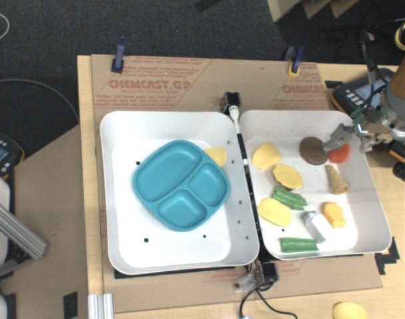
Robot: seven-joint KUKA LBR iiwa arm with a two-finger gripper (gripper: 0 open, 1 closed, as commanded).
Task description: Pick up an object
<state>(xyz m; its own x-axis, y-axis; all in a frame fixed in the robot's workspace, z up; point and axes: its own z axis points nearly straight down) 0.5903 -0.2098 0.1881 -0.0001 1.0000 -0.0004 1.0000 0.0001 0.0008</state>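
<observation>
The right bin (pixel 375 205) holds several toy foods: a brown disc (pixel 314 150), a red piece (pixel 340 154), a tan stick (pixel 335 178), yellow pieces (pixel 266 155) (pixel 287 176) (pixel 275 212) (pixel 333 214), a green pod (pixel 289 198), a green cylinder (pixel 299 244) and a small grey bottle (pixel 314 224). My gripper (pixel 351 141) hangs over this bin's far right corner, just above the red piece and the brown disc. Its fingers (pixel 336 137) stand apart with nothing between them.
The left bin (pixel 123 231) holds a blue divided plate (pixel 181 185) with a yellow piece (pixel 216 156) at its far right edge. Black clips sit on the seam between the bins. Another yellow object (pixel 348 310) lies on the bench outside, front right.
</observation>
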